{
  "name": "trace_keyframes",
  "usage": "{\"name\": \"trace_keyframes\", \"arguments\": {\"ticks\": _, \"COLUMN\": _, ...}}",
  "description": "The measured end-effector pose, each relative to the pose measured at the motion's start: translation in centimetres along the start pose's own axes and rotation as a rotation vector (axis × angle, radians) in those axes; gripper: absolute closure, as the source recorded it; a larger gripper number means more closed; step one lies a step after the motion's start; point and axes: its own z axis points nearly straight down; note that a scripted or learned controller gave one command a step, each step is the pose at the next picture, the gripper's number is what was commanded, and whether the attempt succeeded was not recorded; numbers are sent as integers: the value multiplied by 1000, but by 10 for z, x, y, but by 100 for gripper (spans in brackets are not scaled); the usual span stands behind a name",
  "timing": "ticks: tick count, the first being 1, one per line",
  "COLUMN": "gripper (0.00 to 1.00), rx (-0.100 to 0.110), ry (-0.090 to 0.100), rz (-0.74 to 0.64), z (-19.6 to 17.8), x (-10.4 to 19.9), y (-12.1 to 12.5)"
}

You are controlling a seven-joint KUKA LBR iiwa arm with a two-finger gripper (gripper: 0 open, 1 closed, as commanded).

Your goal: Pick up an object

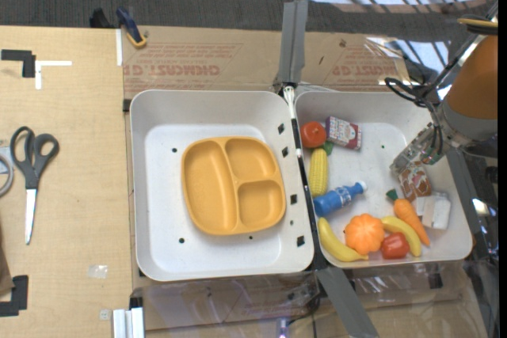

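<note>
Two bins: the left bin [150, 170] carries a yellow divided plate [234, 184]; the right bin [372, 111] carries the toy food.
Carrot [411, 219]: near the right bin's right edge, long axis slanting toward its front right corner.
Gripper [413, 158]: low over the right bin's right edge, just behind the carrot; grip cannot be told.

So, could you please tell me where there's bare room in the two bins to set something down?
Left bin: bare floor rings the yellow divided plate, widest along its left and front. Right bin: a bare patch between the small carton and the gripper. Its front is crowded: blue bottle, banana, orange pumpkin, carrot.
</note>
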Motion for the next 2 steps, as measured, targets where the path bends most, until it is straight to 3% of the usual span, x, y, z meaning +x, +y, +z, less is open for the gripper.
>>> {"name": "trace_keyframes", "arguments": {"ticks": 1, "gripper": 100, "rx": -1, "ry": -3, "rz": 242, "z": -25, "x": -13, "y": 68}}
{"name": "trace_keyframes", "arguments": {"ticks": 2, "gripper": 0, "rx": 0, "ry": -2, "rz": 242, "z": -25, "x": -13, "y": 68}}
